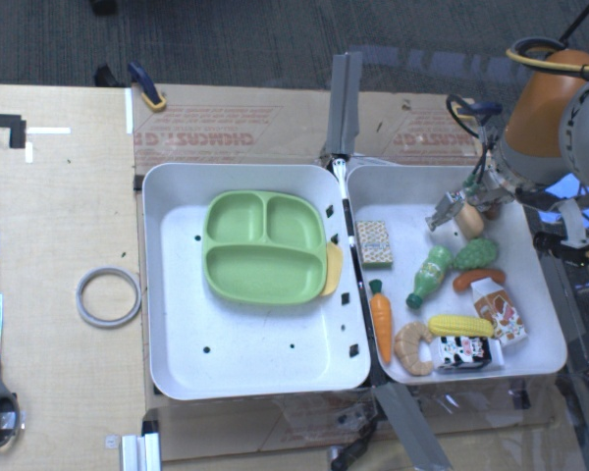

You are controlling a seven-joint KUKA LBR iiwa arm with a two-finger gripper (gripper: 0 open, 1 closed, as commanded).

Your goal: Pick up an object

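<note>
Gripper low over the right bin's far corner, beside a small tan object.

The gripper sat at the far right of the right bin, its metal fingers pointing leftward; whether they were parted or closed on anything could not be told. A tan round object lay touching its tip, just above the green vegetable. Behind it the grey arm with its orange band rose toward the right edge.
</note>
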